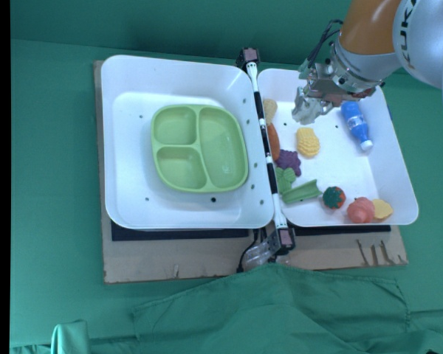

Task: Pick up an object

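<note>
Camera view: The grey arm with orange band enters from the right, and its metal two-finger hand (308, 109) hangs over the far part of the right shallow white plastic bin (387, 169). Whether the hand's fingers stand apart or together cannot be told; nothing is seen between them.

Taking the hand as landmark: the blue plastic bottle with white cap (356, 125) lies just to its right, tilted. The yellow toy corn cob (307, 142) lies just below it, nearer the camera. The orange toy carrot (273, 141) lies to its lower left, against the bin divider. The purple toy grape bunch (289, 161) lies beyond the corn cob. The left shallow white plastic bin (133, 80) lies well to the left, holding a light green three-compartment plastic plate (199, 147). Both bins rest on the green-covered surface (52, 161).
</note>
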